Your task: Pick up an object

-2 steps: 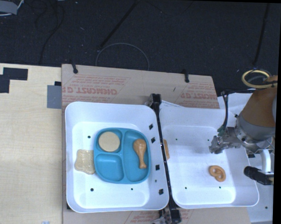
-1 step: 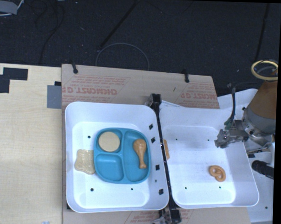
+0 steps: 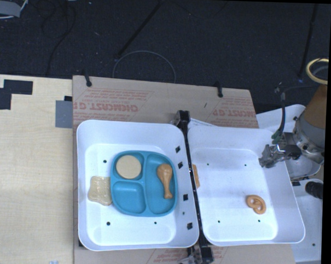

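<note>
We see the claw (image 3: 269, 156) poised over the right bin's (image 3: 226, 235) far right rim, at the end of the grey arm (image 3: 313, 124) that reaches in from the right. It is small and dark against the white wall, so we cannot tell whether it is spread or pressed together; nothing shows between its tips.

The nearest candidate for picking is the pretzel (image 3: 256, 204), lying flat on the right bin's floor, toward the front right and well apart from the claw. In the left bin (image 3: 90, 229) a blue tray (image 3: 135, 201) holds a round cracker (image 3: 128, 166) in its upper left compartment and a drumstick (image 3: 165, 179) in the right-hand one. A pale, toast-like piece (image 3: 100, 190) lies just beside the tray's left edge, touching it or nearly so. Something tan (image 3: 195, 176) peeks out at the divider between the bins, possibly another food piece, though too little shows to say.

We judge the pick not yet begun. From here the risks are plain. The claw sits close to the bin wall, so a straight descent could clip the rim. The pretzel is low and flat, so a descent that stops short would close on air, and one that lands off-centre could nudge it aside. The tray items sit in shallow wells, whose walls could block the tips.
</note>
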`<state>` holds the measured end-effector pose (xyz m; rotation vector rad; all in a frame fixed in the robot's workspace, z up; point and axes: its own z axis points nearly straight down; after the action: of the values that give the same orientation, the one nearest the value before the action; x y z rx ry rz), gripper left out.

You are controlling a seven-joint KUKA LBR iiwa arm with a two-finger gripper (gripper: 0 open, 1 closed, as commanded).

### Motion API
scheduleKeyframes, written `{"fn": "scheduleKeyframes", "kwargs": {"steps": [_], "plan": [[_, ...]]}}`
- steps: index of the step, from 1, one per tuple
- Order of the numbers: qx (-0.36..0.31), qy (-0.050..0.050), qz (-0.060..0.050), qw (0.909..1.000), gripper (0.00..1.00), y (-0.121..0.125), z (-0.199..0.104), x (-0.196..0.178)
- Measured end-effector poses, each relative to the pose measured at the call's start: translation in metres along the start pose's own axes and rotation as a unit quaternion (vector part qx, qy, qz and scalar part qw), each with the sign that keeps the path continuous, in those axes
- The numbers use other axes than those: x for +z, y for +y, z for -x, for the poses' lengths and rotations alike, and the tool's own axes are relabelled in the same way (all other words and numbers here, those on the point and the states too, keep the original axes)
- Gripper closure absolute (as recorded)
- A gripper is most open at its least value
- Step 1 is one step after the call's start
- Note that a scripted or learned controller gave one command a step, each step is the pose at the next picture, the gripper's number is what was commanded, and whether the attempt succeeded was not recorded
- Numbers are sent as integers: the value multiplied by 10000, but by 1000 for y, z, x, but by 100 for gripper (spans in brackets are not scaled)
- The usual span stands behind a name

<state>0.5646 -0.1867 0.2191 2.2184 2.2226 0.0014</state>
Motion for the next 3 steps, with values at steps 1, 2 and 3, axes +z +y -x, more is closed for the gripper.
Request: {"fn": "scheduleKeyframes", "kwargs": {"steps": [1, 2, 3], "plan": [[0, 0, -2, 10000, 100, 1, 1, -24], [-6, 12, -29, 10000, 100, -2, -51, -16], [-6, 14, -35, 10000, 100, -12, -103, -4]]}}
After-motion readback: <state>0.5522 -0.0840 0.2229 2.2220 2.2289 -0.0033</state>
